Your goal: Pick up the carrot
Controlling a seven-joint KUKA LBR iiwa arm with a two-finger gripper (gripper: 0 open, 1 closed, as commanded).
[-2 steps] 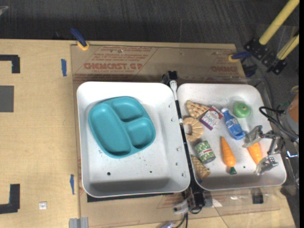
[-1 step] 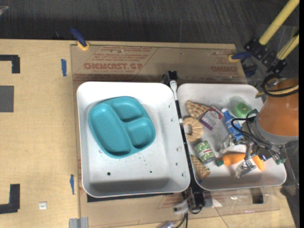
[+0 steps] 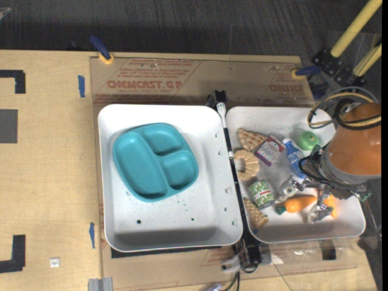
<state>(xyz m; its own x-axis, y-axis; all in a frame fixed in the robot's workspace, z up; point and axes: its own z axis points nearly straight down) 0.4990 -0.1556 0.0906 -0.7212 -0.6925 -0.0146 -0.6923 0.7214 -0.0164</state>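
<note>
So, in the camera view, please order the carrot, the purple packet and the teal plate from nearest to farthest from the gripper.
Gripper, right bin.
1. Carrot: just beside it, toward the left bin.
2. Purple packet: upper middle of the right bin.
3. Teal plate: left bin.

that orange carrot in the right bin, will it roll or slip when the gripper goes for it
The carrot looks rounded and smooth, probably hard plastic, so it may slip or roll sideways if pinched off-centre. It looks small and likely light, so a nudge from the gripper could shove it. It lies close to the green can, which might block some rolling.
</note>
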